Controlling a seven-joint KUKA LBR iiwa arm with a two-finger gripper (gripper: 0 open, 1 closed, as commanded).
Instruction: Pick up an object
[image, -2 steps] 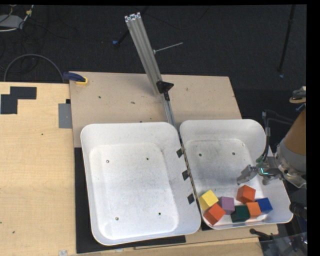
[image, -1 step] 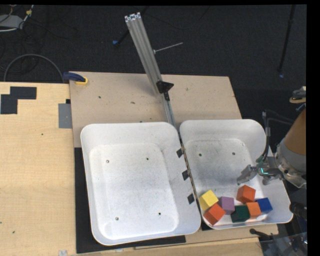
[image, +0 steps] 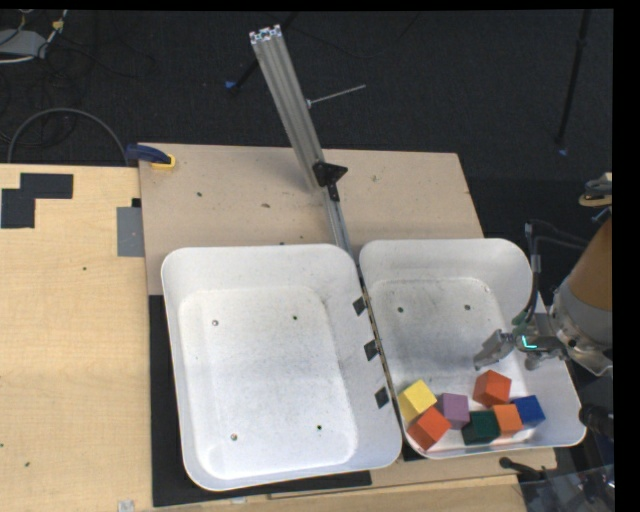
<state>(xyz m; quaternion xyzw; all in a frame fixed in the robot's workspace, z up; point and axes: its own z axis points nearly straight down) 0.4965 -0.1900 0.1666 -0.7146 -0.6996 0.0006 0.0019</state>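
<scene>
wooden bench, two white bins. gripper (image: 515, 345) hovers in right bin (image: 440, 270), jaws apart, holding nothing. approach step; red cube (image: 492, 387) at 6 o'clock below, next needs descent.

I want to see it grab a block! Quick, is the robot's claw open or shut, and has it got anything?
Gripper: above the right bin, near the red block. Open or shut cannot be told; no block is seen in it.
</scene>
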